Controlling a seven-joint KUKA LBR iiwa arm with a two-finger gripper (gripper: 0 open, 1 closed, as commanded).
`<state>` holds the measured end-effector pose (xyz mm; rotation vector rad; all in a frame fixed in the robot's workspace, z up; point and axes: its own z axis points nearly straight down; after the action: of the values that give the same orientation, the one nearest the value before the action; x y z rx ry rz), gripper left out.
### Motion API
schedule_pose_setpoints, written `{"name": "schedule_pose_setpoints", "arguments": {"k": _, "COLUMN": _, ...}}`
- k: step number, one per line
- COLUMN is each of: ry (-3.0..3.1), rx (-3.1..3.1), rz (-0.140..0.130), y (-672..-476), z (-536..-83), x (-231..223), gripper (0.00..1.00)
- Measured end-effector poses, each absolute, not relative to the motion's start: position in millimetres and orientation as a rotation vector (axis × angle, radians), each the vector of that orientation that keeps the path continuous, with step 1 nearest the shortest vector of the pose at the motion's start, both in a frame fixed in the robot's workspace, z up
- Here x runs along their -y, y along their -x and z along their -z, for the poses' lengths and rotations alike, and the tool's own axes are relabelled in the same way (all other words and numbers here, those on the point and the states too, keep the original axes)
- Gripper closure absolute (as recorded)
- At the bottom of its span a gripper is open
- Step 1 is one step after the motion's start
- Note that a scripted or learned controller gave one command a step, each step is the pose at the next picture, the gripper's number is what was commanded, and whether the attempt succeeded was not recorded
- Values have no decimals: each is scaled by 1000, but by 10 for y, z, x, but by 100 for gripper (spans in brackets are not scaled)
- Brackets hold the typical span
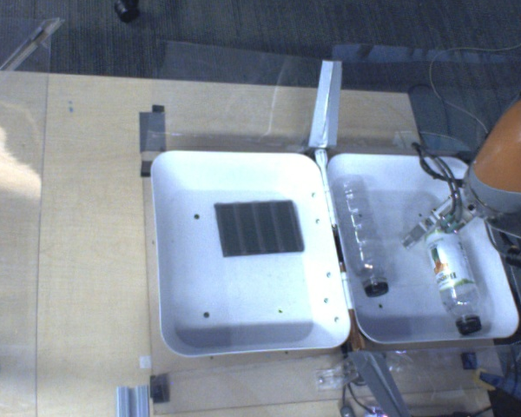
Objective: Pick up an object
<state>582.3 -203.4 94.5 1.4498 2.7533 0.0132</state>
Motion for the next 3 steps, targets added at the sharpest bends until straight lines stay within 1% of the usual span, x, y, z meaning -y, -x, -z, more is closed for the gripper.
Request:
{"name": "schedule_pose_setpoints", "arguments": {"k": 1, "ry": -1232, "rx": -2881, "rz": -4, "y": -5854, "z": -1052, "x": 1541, "gripper": 0}}
{"name": "schedule_pose_setpoints", "arguments": {"k": 2, "ry": -1315, "rx": -2819, "rz": -19, "y": -5615, "z": -1207, "x": 1613, "gripper": 0}}
{"name": "schedule_pose_setpoints", "arguments": {"k": 3, "ry": -1577, "rx": -2704, "rz": -6, "y": -6312, "z": -881, "x": 1710, "gripper": 0}}
